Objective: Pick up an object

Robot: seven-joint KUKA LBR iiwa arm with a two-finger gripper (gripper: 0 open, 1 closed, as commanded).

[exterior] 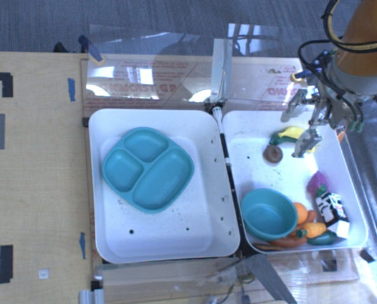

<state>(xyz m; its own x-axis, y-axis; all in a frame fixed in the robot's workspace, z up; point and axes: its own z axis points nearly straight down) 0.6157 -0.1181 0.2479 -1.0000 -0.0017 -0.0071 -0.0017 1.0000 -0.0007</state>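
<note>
**Operator:** Where is the arm, and what are the fingers doing?

**Observer:** You'll find the arm (359,30) in the upper right of the frame, reaching in over the far end of the right bin (356,189). Its gripper (300,125) hangs low there. The fingers (305,141) are spread apart, one toward the back wall and one lower, with nothing between them.

**Operator:** What lies near it?

**Observer:** Look just left of the lower finger: a yellow banana (288,133) with a green end lies on the bin floor, very close to the finger; you can't tell whether they touch. Just below and left of the banana sits a small brown round thing (274,153).

**Operator:** And the rest of that bin?

**Observer:** Toward the lower part of the frame you see a teal bowl (267,213), upright. To its right a heap: an orange ball (300,213), a carrot (286,240), a purple toy (317,183) and a black-and-white block (331,209), packed close together.

**Operator:** The left bin?

**Observer:** The left bin (112,233) holds a teal divided plate (148,168), lying flat in the upper-middle part. Both bins rest on the bench (30,189).
</note>
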